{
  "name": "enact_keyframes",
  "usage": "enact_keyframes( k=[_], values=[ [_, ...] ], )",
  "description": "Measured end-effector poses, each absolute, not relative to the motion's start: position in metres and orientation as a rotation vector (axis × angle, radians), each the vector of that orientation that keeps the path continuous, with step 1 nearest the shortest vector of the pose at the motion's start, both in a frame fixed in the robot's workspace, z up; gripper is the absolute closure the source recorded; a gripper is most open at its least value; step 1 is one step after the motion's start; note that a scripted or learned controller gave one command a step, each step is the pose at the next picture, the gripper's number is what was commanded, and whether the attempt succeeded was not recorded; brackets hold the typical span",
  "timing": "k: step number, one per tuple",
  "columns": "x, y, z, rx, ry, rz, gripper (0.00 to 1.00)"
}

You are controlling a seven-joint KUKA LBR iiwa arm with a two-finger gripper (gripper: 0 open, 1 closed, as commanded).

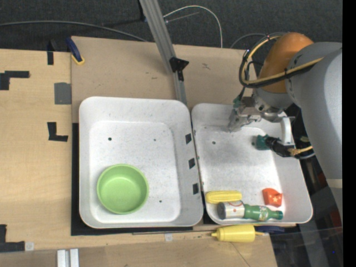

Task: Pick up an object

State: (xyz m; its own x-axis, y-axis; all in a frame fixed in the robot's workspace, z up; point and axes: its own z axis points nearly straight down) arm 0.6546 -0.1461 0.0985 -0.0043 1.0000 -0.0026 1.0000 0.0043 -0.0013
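Camera view: the gripper [240,118] hovers over the right bin's [239,160] upper part; how it is set I cannot tell, and nothing shows between its tips. This looks like the approach step. Next it must travel down-frame to the one corn cob [223,196], one green bottle [250,211] or one orange piece [272,196]. One green bowl [122,189] sits in the left bin [133,115]; one yellow bottle [236,233] lies outside.

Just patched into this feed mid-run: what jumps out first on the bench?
The green bowl stands out, alone in the near left corner of the left bin. In the right bin, a yellow corn cob, a green bottle and a small orange piece cluster along the near edge. The arm's gripper hangs over that bin's far end, away from them.
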Motion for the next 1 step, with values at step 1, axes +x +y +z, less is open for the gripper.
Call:
enact_keyframes(
  k=[1],
  values=[
    [0.6528, -0.1477, 0.1414, 2.219, 2.221, 0.002, 1.0]
  ],
)
